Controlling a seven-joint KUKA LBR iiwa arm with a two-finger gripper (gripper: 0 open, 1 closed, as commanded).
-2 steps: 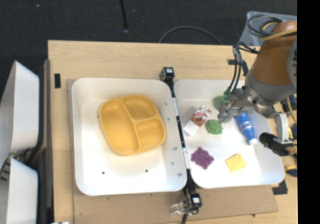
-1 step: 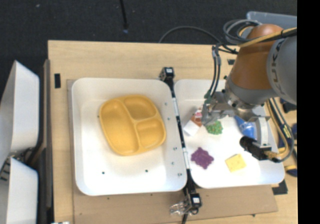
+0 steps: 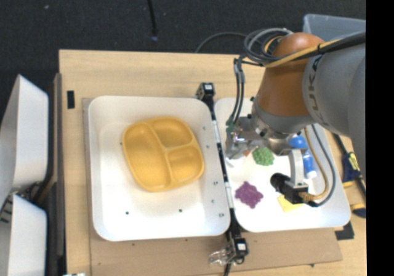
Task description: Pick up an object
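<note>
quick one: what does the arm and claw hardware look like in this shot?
Grey arm with a rounded orange band above the wrist and part of a dark KUKA marking on the grey shell. Grey and black cables loop over the band. The metallic claw sits beneath it.

On the grey arm [image 3: 335, 93], at the right of the scene, part of a dark lettered mark runs down the casing; it seems to read "UK", cut off by the edge. No other text or number is legible.
</note>
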